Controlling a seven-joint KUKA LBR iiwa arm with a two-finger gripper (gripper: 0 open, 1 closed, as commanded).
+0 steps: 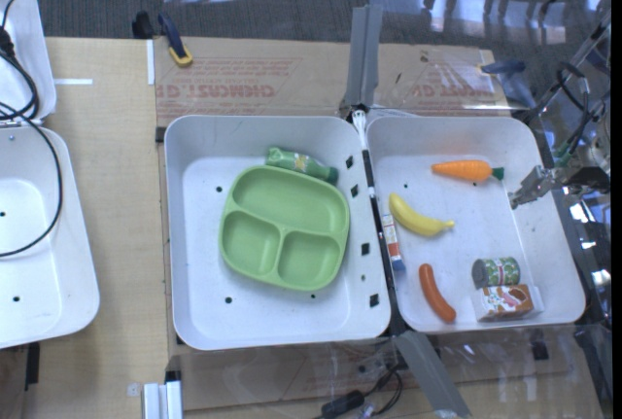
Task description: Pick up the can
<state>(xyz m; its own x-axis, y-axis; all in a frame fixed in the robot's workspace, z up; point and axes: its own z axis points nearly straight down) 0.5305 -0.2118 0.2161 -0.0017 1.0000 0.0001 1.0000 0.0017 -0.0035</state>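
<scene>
The can (496, 271) lies on its side near the front right corner of the right bin (544, 242); it has a green label and a grey lid facing left. My gripper (533, 186) hangs over the bin's right rim, behind the can and well apart from it. Only its grey tip shows, thin and small.
An orange carton (506, 302) touches the can's front side. A red sausage (436, 293), a banana (420, 217) and a carrot (466, 170) also lie in the right bin. The left bin (190, 242) holds a green divided plate (286, 227) and a green packet (301, 162).
</scene>
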